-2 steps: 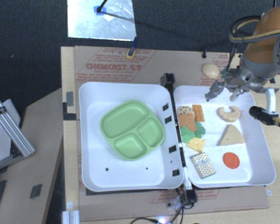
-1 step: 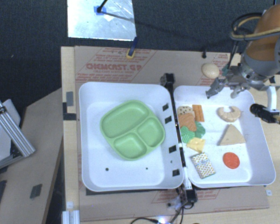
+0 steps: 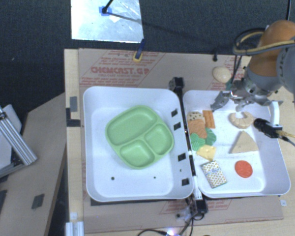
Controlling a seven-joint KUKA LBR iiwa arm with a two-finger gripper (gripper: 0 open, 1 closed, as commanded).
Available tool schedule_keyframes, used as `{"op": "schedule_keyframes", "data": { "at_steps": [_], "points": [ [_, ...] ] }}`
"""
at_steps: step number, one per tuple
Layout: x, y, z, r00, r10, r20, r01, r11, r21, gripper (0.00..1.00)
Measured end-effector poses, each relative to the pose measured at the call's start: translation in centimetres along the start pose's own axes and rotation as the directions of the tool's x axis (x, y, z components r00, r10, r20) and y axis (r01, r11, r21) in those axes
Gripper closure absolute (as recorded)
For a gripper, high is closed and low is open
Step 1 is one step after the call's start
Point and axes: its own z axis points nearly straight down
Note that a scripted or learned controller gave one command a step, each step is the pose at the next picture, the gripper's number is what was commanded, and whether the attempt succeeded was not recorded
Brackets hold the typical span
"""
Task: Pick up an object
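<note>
The arm (image 3: 280, 58) runs off the right edge. The gripper (image 3: 232, 98) hides part of the right bin's (image 3: 275, 181) far rim (finger gap unreadable).

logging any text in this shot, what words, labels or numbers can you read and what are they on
"CHEMCAST GP", in red capitals on the brown protective sheet under the bins, behind the left bin.
Fainter red print repeats on the same sheet at upper right and along the front edge; too blurred to read.
The small patterned packet in the right bin shows no legible text.
</note>
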Motion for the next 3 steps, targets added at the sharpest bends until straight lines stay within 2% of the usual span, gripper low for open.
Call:
{"op": "schedule_keyframes", "data": {
  "at_steps": [1, 2, 3],
  "points": [
    [-0.7, 0.5, 5.7, 1.000, 0.001, 0.000, -0.001, 1.000, 0.000, 0.00],
    [-0.7, 0.7, 6.0, 1.000, 0.000, 0.001, 0.000, 1.000, -0.007, 0.00],
    [-0.6, 0.9, 4.7, 1.000, -0.001, -0.001, 0.001, 1.000, -0.014, 1.00]
  ]
}}
